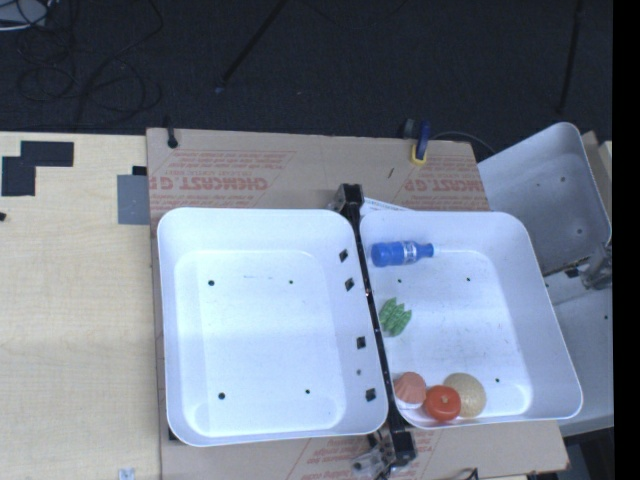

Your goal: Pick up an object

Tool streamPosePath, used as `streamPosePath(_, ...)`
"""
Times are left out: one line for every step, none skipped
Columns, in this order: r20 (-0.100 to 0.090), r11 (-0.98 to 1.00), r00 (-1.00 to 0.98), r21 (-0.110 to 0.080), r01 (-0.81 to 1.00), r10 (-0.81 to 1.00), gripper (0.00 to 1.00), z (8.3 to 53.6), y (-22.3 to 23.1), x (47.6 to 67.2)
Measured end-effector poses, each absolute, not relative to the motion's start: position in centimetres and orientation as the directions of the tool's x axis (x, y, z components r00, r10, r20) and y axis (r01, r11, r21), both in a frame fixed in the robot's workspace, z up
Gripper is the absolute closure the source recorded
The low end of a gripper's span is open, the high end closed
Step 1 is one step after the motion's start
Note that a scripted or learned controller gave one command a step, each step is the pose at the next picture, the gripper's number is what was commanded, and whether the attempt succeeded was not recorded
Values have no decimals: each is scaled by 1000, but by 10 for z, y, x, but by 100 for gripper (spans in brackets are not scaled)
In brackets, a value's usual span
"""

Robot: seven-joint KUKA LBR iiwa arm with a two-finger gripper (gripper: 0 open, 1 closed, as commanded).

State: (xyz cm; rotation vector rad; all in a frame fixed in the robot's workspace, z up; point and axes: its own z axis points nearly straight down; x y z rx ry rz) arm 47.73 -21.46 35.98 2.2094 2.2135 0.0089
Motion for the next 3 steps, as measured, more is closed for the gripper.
streamPosePath(5,0,0,-12,1000,1000,100,248,-212,474)
streamPosePath(1,1,-1,-2,1000,1000,100,262,-214,476)
streamPosePath(1,-2,2,-3,1000,1000,100,258,-214,475)
